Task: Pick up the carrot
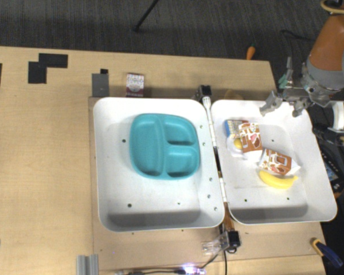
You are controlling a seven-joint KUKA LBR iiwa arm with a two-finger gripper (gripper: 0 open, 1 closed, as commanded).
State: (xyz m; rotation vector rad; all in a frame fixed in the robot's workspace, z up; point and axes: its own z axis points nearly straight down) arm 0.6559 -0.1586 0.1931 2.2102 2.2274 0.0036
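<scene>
My gripper (283, 106) hangs over the far right corner of the right bin (309, 211). Its fingers are spread open with nothing between them. A small orange object (250, 52) sits at the bench's far edge, beyond the bins and left of the gripper; I cannot tell whether it is the carrot. In the right bin lie two brown-and-white packets (250, 137) (276, 162), a yellow banana (277, 180) and a small yellow and blue item (235, 136), all nearer than the gripper and to its left.
The left bin (112, 205) holds a teal divided plate (164, 145). A black clamp (204, 90) sits at the far end of the seam between the bins. A small box (135, 83) stands behind the left bin. Cables lie off the bench's right side.
</scene>
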